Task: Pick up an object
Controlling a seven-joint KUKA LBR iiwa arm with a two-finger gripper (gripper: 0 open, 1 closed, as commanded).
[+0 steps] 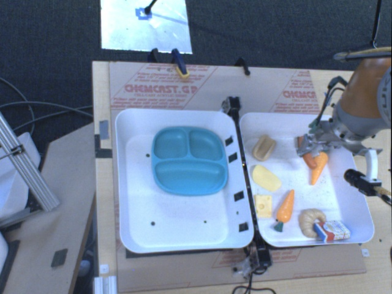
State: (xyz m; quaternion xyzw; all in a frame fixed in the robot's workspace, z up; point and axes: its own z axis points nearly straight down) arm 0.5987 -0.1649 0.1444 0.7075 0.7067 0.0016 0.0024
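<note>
The arm reaches in from the right, its claw lowered into the right bin, close to that bin's far right part. Directly at the claw's tip lies an orange carrot, its thick end tucked under the metal fingers and its thin end pointing toward the near side. Whether the claw is spread or clenched cannot be told from this angle, because the wrist and its fittings cover the tips, so it is not clear that the carrot is grasped at all; it appears to lie on the bin floor. The other candidates lie apart from the claw: a tan bread piece near the divider, a pale yellow lump below it, a cheese wedge, a second carrot with a dark green stub, a croissant and a small red and white carton touching it at the near corner. The left bin holds a blue divided plate. Judged from this, the approach to a target is done and the claw sits at the carrot, but a secure grip and the lift clear of the bin remain to be shown.
</note>
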